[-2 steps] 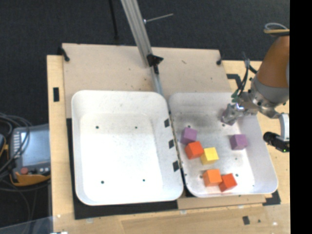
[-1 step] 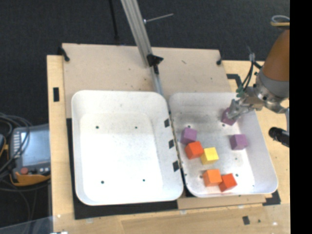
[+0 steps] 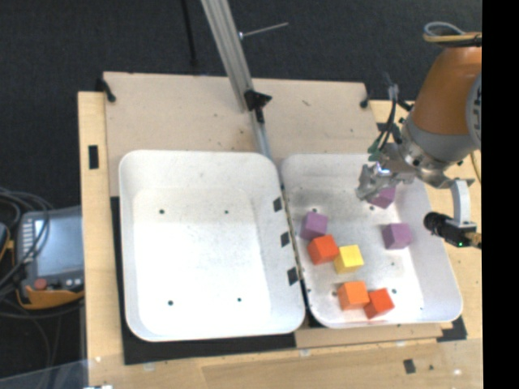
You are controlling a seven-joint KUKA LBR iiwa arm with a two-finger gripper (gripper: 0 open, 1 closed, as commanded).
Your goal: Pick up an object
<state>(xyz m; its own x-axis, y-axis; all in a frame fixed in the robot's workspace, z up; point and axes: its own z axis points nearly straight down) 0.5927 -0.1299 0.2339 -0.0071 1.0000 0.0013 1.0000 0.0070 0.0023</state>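
Contact is seen between the gripper (image 3: 375, 186) and a purple block (image 3: 383, 196) in the right bin (image 3: 434, 298), the block lying directly beneath it, though a closed grasp cannot be told.

You see two white bins (image 3: 203, 168), lightly speckled. In the right of the frame: three purple cubes (image 3: 315, 224), two orange (image 3: 353, 294), two red-orange (image 3: 323, 249), one yellow (image 3: 350, 258). The arm (image 3: 446, 96) is orange and grey.

Purple block (image 3: 383, 195), seemingly between jaws
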